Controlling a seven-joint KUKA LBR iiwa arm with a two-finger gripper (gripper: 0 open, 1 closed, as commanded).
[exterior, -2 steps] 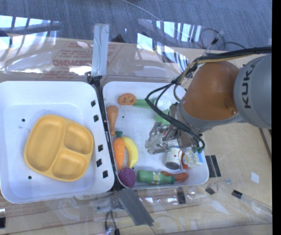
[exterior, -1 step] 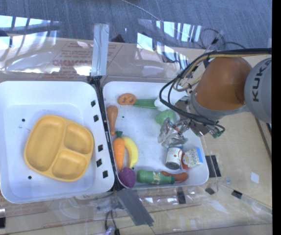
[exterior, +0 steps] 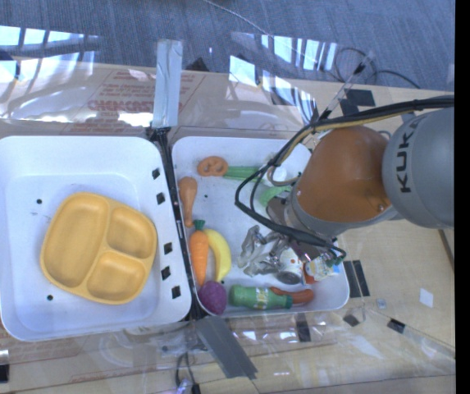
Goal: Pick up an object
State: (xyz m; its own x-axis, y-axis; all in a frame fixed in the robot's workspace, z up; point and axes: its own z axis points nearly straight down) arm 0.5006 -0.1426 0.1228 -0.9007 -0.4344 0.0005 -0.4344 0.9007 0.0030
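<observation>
Camera view puts our gripper point(exterior: 261, 253) low in the right bin point(exterior: 218, 148), and we cannot tell its state from here. The green bottle point(exterior: 259, 297) lies just below it toward the bin's near wall, long axis running left to right, with the banana point(exterior: 220, 254) just to its left.

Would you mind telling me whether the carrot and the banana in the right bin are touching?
Touching. The camera view shows the carrot and banana lying side by side, with no white floor visible between them.

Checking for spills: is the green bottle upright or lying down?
Lying down: the green bottle rests lengthwise on the right bin floor, near its front wall.
</observation>
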